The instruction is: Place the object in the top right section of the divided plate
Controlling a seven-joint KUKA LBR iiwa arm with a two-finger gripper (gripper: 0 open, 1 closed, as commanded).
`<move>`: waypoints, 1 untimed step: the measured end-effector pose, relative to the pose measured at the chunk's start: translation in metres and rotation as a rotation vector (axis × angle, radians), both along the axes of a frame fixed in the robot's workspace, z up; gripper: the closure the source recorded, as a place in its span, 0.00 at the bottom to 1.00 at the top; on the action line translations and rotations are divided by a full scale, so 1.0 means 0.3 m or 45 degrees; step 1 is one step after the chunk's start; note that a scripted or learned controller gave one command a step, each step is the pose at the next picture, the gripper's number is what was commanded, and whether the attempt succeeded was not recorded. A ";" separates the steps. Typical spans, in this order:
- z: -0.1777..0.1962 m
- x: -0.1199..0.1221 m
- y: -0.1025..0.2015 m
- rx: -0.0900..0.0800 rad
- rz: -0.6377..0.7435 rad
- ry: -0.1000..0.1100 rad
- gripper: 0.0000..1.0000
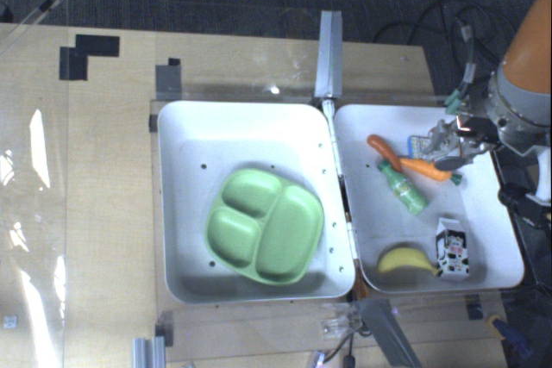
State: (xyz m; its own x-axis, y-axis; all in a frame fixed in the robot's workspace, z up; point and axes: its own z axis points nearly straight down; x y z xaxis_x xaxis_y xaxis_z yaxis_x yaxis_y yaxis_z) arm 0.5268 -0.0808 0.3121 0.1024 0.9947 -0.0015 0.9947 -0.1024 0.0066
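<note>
Your gripper (442, 146) sits over one orange carrot (412, 163); you cannot tell its grip. One green divided plate (265, 225) waits.

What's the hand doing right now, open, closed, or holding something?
Hand: cannot be told; it sits low over the carrot in the right bin.

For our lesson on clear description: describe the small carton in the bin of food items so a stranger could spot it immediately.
Start at the right-hand white bin, the one holding the food items rather than the green divided plate. Go to its near right corner, where the small carton sits just right of the banana. Among the neighbours it alone is boxy, white with black patches.
</note>
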 end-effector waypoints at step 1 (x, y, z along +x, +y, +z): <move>-0.021 -0.027 0.154 0.002 0.047 0.002 1.00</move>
State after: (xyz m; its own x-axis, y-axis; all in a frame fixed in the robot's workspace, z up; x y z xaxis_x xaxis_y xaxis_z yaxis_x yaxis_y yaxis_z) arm 0.5185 -0.0347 0.3058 0.0658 0.9978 0.0000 0.9978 -0.0658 0.0046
